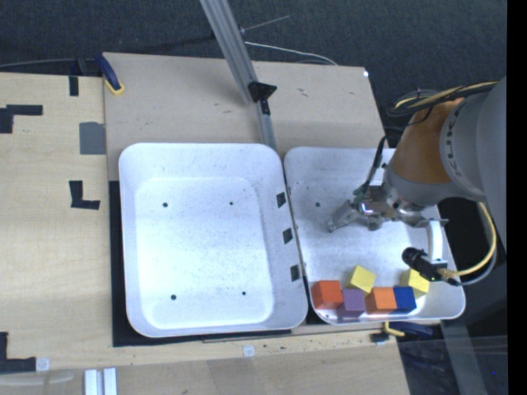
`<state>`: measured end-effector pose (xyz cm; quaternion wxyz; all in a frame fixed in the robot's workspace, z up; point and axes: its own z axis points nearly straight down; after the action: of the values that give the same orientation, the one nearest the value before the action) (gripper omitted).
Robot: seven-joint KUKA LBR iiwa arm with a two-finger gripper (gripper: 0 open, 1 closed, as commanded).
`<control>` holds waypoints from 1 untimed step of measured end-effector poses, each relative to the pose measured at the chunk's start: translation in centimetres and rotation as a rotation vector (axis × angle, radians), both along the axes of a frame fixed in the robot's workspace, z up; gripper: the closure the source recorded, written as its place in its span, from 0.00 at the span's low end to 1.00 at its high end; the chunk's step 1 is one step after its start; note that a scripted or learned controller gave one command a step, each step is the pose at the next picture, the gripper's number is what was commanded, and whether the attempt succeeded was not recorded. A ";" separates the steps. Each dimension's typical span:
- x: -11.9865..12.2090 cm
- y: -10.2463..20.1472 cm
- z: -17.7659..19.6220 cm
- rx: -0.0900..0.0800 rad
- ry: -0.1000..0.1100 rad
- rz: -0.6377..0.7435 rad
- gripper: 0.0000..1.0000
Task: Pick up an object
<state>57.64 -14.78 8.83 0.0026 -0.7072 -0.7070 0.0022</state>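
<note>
tool [339,220] over right bin [329,171], fingers spread, holding nothing | blocks [362,290] clustered at near wall, well apart from tool | likely light, rigid, smooth | best gripped across flat opposite faces; yellow block [361,279] least crowded

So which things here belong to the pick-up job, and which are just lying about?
Job:
- two-finger gripper
- orange block
- purple block
- yellow block
- blue block
- right white bin

Lying about:
- left white bin
- metal pole
- yellow-and-blue clip
</note>
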 end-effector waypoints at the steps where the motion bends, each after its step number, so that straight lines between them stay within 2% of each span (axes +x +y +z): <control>1: 7.1 2.3 0.4 0.000 -0.010 0.005 0.00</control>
<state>64.75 -12.51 9.23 -0.0010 -0.7054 -0.7088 -0.0013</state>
